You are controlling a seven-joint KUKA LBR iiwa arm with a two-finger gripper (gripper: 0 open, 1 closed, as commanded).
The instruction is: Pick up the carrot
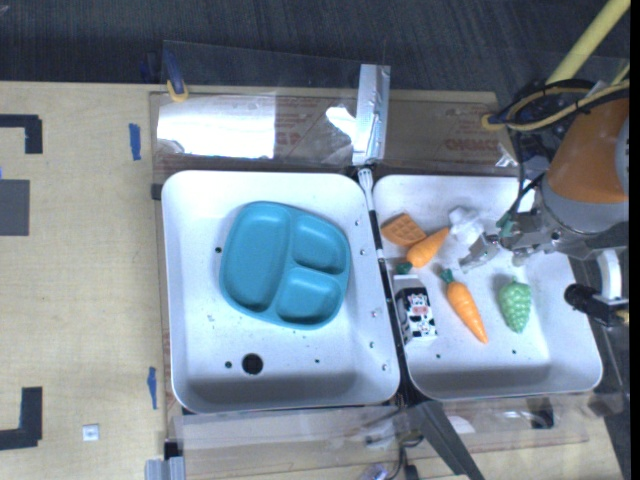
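step: approach, gripper (478, 251) hovering in right bin (570, 373), nothing held | jaws: can't tell if apart or together | carrot (465, 306) lying just below gripper, between cow carton (417, 314) and green grapes (516, 304) | next: needing descent onto carrot body, aligning across it

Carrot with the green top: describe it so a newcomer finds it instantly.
Look in the right bin, near its middle, just below the gripper. The carrot lies at a slant, green top up-left. Beside it, the grapes are green; the other orange piece is stubbier, with no visible leaves.
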